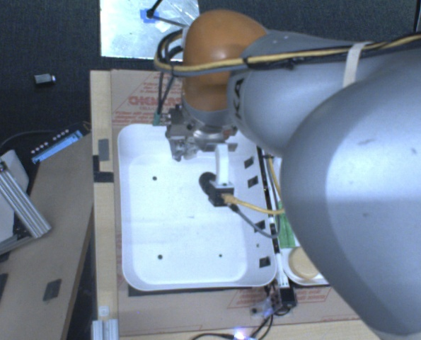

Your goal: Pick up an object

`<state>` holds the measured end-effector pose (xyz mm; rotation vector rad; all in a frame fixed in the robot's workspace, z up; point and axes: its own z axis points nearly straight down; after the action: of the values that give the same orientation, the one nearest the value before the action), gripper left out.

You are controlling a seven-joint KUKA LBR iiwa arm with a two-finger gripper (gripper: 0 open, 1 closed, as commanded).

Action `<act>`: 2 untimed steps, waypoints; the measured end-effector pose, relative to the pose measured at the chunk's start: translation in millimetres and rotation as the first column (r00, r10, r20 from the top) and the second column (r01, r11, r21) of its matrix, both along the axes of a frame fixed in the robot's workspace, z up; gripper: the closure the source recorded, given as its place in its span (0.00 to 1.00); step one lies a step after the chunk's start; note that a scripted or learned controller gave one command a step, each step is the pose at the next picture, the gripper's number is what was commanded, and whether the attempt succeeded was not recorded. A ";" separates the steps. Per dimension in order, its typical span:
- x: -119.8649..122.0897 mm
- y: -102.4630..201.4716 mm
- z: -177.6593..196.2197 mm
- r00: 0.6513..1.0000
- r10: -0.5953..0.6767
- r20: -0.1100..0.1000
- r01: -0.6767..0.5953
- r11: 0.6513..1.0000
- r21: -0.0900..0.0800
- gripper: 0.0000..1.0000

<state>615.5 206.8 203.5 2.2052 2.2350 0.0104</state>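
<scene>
Gripper (pixel 183 147) over the left bin's (pixel 136 211) far corner.
I see 1 pale round object (pixel 302 266) right of that bin; the gripper's opening I can't tell.

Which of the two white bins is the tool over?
The bin on the view's left, with most of its floor showing: the tool hangs over its far edge. The other bin lies mostly hidden under the arm.

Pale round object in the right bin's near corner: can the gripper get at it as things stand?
Probably not directly. The gripper hangs over the left bin's far end, while the pale round object lies in the right bin, partly hidden under the arm itself, which would likely need to draw back first.
</scene>
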 end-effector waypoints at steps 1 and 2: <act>0.6 0.1 10.5 1.000 0.004 0.001 -0.004 1.000 0.001 1.00; 1.2 0.1 21.3 1.000 0.007 0.002 -0.007 1.000 0.001 1.00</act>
<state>616.7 206.9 224.7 2.1962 2.2425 0.0143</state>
